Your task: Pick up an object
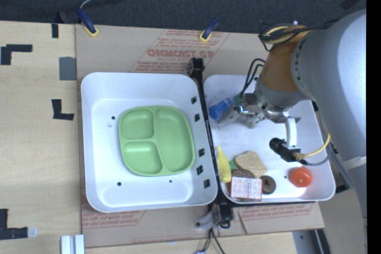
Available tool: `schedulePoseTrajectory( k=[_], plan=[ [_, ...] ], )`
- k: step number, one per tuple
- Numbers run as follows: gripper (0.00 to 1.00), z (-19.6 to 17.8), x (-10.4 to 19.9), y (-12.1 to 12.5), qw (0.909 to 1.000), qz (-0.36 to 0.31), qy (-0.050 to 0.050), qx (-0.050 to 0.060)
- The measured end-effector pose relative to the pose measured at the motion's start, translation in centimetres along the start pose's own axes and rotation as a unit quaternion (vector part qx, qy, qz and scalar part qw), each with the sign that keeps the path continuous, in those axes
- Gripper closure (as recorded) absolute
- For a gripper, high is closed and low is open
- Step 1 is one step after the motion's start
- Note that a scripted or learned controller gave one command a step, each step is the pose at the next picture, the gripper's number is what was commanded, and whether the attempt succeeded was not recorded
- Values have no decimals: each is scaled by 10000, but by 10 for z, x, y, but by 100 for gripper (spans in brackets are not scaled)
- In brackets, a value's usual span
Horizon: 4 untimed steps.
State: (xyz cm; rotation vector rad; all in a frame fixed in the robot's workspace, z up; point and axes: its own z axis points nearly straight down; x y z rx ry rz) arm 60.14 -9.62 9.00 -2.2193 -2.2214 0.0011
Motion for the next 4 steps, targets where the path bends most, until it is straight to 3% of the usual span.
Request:
schedulePoseTrajectory(
  k=[1, 2, 3, 4],
  plan=[
    [0, -109, -97, 33, 10000, 8, -18, -17],
    [0, -60, -35, -32, 10000, -1, 2, 8],
    [0, 4, -24, -88, 10000, 4, 2, -9],
    [0, 4, 2, -53, 10000, -1, -10, -31]
  ],
)
